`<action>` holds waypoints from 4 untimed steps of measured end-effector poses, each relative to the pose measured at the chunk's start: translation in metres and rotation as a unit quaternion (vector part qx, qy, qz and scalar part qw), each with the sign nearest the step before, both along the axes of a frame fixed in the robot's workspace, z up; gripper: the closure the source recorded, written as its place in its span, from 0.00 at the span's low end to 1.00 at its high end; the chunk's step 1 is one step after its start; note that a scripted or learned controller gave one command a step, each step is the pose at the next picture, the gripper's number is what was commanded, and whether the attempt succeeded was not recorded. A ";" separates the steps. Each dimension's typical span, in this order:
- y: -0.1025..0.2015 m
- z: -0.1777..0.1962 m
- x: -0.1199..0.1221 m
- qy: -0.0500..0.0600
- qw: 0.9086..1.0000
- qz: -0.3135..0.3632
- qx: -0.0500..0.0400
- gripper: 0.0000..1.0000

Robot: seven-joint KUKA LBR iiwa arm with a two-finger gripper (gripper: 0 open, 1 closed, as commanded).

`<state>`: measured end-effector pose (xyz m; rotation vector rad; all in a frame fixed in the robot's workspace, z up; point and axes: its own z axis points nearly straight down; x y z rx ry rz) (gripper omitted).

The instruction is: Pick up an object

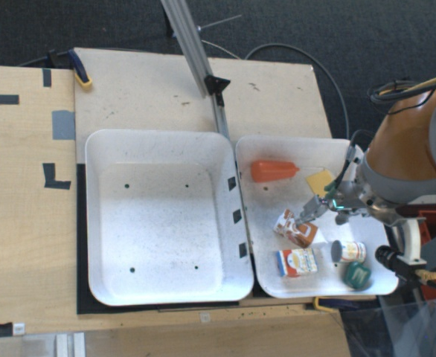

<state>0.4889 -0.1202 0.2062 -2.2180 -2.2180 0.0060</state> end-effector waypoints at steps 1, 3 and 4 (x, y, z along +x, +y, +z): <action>0.000 0.002 0.001 -0.002 1.000 0.001 0.000 0.00; 0.005 -0.091 0.017 -0.009 1.000 0.000 -0.003 0.00; 0.006 -0.104 0.014 -0.003 1.000 0.001 -0.001 0.00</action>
